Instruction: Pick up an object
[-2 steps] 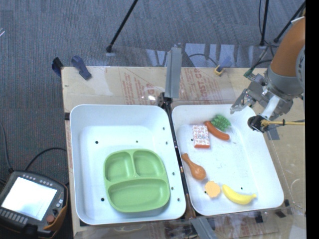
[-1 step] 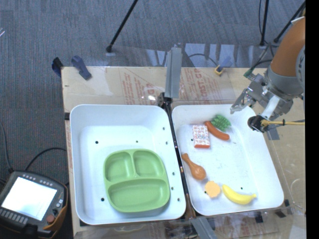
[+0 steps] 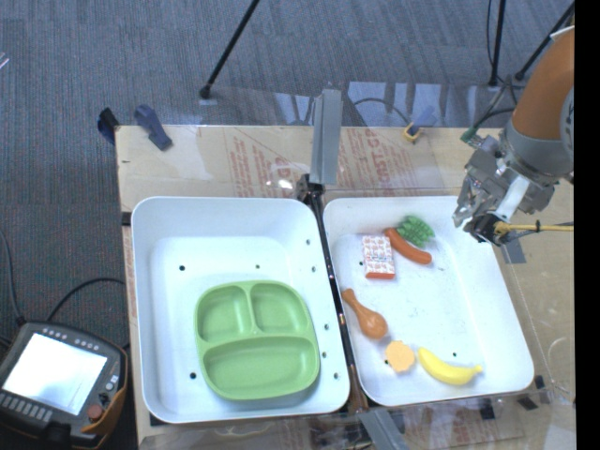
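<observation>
The right bin (image 3: 487, 279) holds several toy foods: a small red-and-white box (image 3: 378, 256), a sausage (image 3: 410, 247) lying against a green leafy piece (image 3: 416, 228), a brown drumstick (image 3: 364, 313), an orange round slice (image 3: 400, 356) and a yellow banana (image 3: 448, 367). My gripper (image 3: 466, 212) hangs over that bin's far right corner, to the right of the green piece, with nothing seen between its fingers.
The left bin (image 3: 164, 251) carries a green divided plate (image 3: 257, 339). A grey upright post (image 3: 325, 143) stands behind the wall between the bins. A teach pendant (image 3: 58, 373) lies at the lower left, off the bench.
</observation>
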`<state>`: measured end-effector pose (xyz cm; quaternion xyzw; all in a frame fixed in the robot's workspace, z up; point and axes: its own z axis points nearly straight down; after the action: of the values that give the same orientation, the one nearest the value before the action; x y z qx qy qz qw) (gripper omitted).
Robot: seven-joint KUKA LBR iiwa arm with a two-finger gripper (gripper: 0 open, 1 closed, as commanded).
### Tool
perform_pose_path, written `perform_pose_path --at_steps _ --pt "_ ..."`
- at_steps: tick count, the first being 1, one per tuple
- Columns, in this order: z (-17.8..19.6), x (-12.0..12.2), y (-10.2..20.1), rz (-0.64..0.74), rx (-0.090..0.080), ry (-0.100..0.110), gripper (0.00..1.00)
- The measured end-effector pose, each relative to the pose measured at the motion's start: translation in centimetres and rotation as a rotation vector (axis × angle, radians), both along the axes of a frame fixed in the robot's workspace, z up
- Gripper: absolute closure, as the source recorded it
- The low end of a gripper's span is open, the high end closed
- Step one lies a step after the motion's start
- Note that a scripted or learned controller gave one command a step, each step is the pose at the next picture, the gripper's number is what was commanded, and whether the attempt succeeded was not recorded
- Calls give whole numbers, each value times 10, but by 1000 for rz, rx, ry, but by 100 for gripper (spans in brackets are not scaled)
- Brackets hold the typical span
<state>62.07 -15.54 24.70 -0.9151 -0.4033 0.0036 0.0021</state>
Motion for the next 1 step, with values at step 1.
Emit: perform_pose_path --at_steps 1 --pt "-1 0 1 2 1 1 0"
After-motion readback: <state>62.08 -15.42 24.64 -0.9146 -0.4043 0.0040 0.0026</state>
